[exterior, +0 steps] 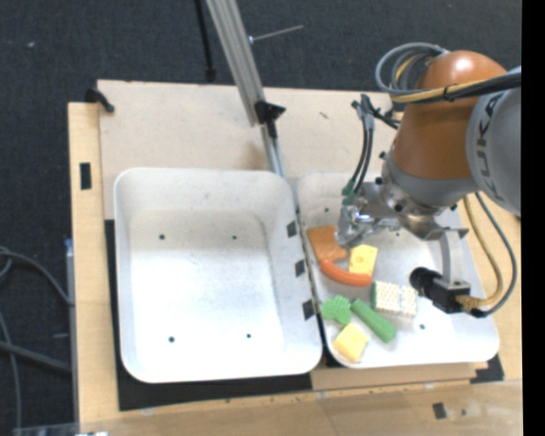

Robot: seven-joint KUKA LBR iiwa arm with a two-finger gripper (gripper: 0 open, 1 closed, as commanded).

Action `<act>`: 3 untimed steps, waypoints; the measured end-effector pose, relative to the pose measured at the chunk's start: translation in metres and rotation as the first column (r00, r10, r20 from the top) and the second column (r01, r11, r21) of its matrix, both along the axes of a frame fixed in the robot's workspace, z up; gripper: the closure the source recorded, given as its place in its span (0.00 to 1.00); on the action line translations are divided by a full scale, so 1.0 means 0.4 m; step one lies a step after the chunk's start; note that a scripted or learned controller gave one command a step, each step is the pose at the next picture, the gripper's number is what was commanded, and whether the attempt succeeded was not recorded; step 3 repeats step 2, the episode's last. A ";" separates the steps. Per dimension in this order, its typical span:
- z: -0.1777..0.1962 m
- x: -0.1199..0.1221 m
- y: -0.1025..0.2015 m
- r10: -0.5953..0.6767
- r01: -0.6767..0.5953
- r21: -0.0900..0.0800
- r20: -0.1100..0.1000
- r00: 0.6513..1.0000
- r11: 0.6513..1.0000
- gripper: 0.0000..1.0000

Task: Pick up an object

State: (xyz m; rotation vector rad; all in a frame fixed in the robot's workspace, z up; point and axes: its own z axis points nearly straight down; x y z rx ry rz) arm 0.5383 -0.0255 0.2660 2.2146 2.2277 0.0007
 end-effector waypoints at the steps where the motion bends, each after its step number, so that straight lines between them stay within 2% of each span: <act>1: -0.042 0.006 0.114 0.000 0.000 0.000 -0.002 1.000 1.000 1.00; 2: -0.073 0.018 0.234 0.001 -0.001 0.001 -0.004 1.000 1.000 1.00; 3: -0.073 0.018 0.234 0.001 -0.001 0.001 -0.004 1.000 1.000 1.00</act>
